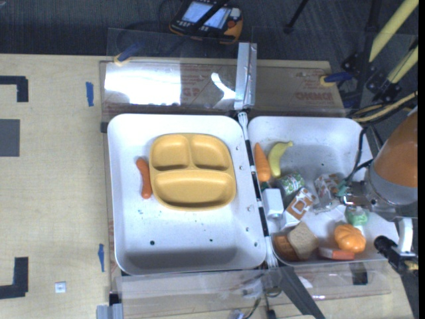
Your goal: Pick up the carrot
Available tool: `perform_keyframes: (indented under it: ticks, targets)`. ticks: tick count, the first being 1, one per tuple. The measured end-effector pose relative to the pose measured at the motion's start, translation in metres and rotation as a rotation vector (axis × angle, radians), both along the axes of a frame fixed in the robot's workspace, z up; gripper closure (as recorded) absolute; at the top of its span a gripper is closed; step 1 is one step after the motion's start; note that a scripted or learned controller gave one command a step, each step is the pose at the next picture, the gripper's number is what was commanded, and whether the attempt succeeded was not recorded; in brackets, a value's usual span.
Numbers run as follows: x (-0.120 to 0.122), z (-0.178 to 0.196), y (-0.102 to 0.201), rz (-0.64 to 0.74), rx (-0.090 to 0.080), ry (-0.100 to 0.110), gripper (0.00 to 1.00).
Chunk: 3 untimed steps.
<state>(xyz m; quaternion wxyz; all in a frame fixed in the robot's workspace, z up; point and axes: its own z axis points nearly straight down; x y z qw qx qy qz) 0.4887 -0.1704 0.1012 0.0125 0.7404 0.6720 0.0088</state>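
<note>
Carrot (pixel 261 163), a tapered orange root, lies against the right white bin's (pixel 335 127) left wall beside a yellow banana (pixel 279 154). My end effector (pixel 352 201) hovers over clutter; its grip I cannot tell.

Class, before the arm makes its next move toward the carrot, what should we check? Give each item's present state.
1. Orange tapered carrot in view, in the right white bin: ok.
2. Nothing lying on the carrot: ok; a yellow banana sits close beside it.
3. Gripper above the carrot: not ok; it is among packets further right.
4. Carrot held: not ok.
5. Orange-red stick in the left white bin, possible look-alike: cannot tell.
</note>
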Motion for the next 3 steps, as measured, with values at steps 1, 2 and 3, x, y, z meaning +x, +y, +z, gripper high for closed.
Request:
perform_keyframes:
  ticks: [1, 2, 3]
  targets:
    - [0.0010, 0.0001, -0.0017, -0.016, 0.003, -0.003, 0.00]
    - [0.0004, -0.0003, 0.0022, 0.002, -0.002, -0.003, 0.00]
    - [0.0015, 0.0007, -0.0049, 0.020, 0.010, 0.001, 0.00]
